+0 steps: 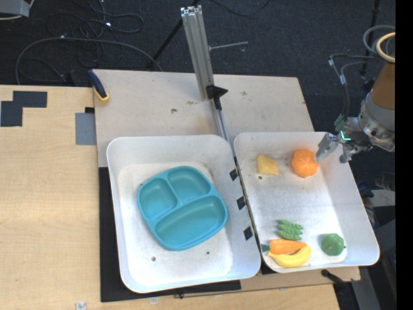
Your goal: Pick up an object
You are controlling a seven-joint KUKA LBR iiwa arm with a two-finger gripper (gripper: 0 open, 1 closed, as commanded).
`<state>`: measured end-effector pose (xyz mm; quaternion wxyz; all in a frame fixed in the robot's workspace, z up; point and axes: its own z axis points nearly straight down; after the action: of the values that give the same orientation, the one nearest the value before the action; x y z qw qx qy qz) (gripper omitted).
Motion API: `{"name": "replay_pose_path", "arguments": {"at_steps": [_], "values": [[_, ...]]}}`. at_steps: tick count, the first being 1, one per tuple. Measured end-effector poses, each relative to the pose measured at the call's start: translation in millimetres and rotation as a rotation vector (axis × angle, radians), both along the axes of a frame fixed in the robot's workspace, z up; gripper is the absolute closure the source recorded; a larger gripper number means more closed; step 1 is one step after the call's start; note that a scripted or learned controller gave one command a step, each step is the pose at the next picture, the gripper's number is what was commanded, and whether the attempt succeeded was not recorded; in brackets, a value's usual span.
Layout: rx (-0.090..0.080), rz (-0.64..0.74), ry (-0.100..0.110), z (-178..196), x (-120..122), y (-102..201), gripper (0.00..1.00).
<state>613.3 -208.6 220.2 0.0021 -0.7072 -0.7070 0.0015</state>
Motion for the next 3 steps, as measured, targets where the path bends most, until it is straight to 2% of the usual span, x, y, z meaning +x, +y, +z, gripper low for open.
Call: {"name": "replay_pose_path", "arguments": {"at_steps": [1, 3], "values": [[-0.001, 0.0, -0.004, 2.1, 1.1, -0.1, 0.0], [0.001, 0.0, 0.002, -113.9, -7.4, 7.3, 0.0]]}}
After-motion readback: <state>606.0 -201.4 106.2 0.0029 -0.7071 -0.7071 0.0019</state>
